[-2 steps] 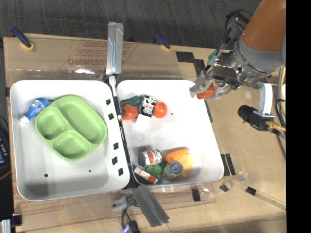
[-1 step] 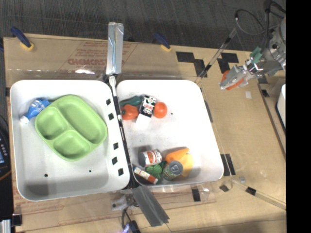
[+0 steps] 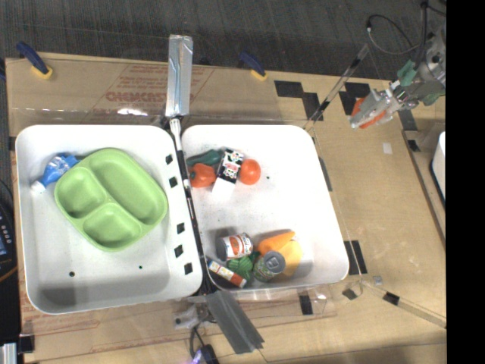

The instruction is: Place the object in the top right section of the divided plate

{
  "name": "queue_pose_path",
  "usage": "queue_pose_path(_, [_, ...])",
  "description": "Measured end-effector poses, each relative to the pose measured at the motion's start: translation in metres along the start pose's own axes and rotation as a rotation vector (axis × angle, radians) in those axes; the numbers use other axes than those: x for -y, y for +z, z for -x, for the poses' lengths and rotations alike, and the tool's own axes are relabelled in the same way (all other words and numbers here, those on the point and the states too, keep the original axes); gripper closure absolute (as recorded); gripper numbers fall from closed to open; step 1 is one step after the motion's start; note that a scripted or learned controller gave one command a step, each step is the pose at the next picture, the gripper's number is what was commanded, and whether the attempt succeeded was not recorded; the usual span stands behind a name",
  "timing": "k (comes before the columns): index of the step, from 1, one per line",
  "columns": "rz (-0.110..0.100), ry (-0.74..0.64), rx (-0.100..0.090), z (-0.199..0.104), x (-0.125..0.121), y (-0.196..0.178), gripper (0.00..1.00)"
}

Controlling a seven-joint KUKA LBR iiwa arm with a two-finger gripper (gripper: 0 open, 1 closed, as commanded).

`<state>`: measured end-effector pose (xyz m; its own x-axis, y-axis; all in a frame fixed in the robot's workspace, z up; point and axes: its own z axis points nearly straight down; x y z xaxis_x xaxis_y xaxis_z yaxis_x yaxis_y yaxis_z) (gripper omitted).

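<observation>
The green divided plate (image 3: 111,197) waits in the left bin (image 3: 45,290), while the claw (image 3: 369,112) hangs far right over the counter (image 3: 386,203), its state impossible to tell.

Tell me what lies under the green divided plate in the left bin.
A blue object pokes out from beneath the green divided plate at its upper-left edge. How far it extends underneath is hidden by the plate.
</observation>
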<state>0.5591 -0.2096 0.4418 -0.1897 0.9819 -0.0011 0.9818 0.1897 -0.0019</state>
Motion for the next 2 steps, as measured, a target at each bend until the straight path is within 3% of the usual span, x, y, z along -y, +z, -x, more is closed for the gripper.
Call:
queue_pose_path(1, [0.001, -0.093, -0.001, -0.009, 0.044, -0.001, 1.0])
queue_pose_path(2, [0.002, -0.168, 0.0, -0.002, 0.007, 0.0, 1.0])
